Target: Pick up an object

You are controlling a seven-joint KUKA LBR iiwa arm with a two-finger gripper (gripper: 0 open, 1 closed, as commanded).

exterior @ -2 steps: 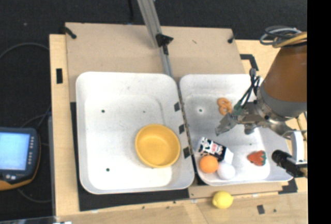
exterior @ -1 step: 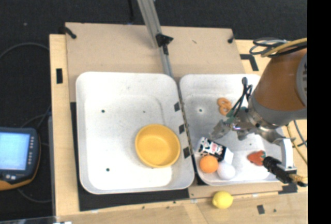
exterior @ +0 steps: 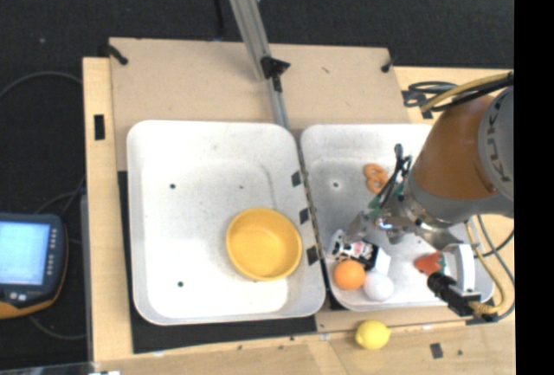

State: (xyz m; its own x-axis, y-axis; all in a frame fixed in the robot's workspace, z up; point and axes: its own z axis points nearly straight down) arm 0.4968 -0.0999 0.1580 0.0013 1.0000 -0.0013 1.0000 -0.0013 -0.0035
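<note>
Here, end effector [exterior: 357,248] low in rt bin [exterior: 333,148], grip state unclear, orange ball [exterior: 349,275] just below it.

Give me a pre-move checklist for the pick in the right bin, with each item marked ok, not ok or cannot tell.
1. Gripper over the right bin: ok, it sits low near that bin's front left corner.
2. Targets within reach: ok, an orange ball and a white ball lie touching just below the gripper.
3. Object between the fingers: cannot tell, the black and white parts there are too cluttered to read.
4. Finger opening: cannot tell.
5. Neighbours crowding the pick: not ok, the two balls are packed against the bin's front wall.
6. Everything inside the bins: not ok, a yellow ball lies on the bench outside; the yellow bowl sits in the left bin.
</note>
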